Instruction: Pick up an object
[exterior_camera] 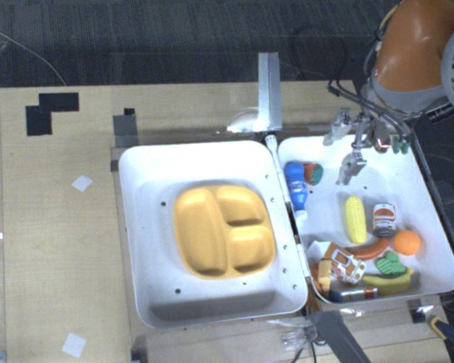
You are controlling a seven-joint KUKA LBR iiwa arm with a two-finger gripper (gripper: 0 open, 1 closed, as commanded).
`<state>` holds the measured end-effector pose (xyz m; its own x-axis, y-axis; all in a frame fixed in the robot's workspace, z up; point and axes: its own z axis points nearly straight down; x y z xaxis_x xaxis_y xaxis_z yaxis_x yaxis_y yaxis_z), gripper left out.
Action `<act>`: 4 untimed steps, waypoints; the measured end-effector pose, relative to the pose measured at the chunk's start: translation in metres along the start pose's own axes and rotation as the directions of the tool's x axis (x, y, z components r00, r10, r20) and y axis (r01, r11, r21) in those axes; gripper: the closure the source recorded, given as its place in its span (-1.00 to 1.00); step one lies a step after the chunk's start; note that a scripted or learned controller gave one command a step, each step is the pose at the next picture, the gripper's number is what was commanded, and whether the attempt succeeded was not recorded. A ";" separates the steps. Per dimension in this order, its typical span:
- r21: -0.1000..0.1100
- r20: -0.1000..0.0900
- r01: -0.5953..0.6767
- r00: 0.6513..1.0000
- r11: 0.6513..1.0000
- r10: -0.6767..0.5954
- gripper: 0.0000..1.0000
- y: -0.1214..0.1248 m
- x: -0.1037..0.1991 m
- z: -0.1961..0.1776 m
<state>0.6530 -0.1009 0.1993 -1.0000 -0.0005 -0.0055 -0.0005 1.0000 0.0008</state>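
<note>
The arm is at the approach step: its gripper [357, 147] hangs over the bare far end of the right bin [438, 223] with nothing between its fingers, which look spread apart. Every candidate object lies nearer the camera than the gripper, the corn cob [356, 217] closest, with the blue bottle [295, 184] off to the left. Next, I judge, it must settle over one piece, descend and close.
</note>
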 end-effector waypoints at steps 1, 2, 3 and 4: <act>0.002 0.000 0.421 0.907 0.907 -0.421 -1.00 -0.060 0.083 0.024; 0.001 -0.002 0.363 0.932 0.932 -0.363 -1.00 -0.103 0.155 0.066; 0.002 0.005 0.275 0.961 0.961 -0.275 -1.00 -0.091 0.081 0.093; 0.002 0.009 -0.040 0.999 0.999 0.040 -1.00 -0.103 -0.012 0.076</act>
<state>0.6653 -0.2038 0.1234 -0.9991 0.0395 -0.0148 0.0395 0.9992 -0.0011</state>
